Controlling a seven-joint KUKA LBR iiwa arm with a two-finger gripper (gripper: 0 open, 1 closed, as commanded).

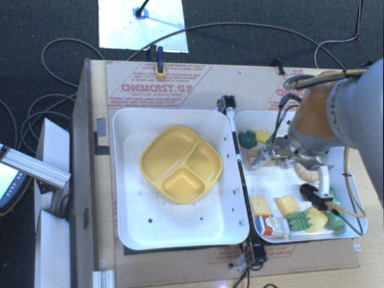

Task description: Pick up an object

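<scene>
While reaching in from the right, hung low over the right bin (354,188) — end effector (262,156) among toy food (288,205), finger state impossible to tell. Left bin (129,185): a yellow divided plate (180,163).

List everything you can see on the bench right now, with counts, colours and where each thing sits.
bins: 2, white, side by side on the bench
divided plate: 1, yellow, middle of the left bin
green toy: 1, dark green, far left corner of the right bin
small yellow piece: 1, yellow, just right of the green toy
yellow blocks: 2, yellow, near side of the right bin
packet: 1, red and white, near edge of the right bin
leafy toy: 1, green, right of the packet
board: 1, brown with red print, under the bins
arm: 1, grey with orange band, over the right bin
gripper: 1, metal, low in the right bin beside the green toy
</scene>
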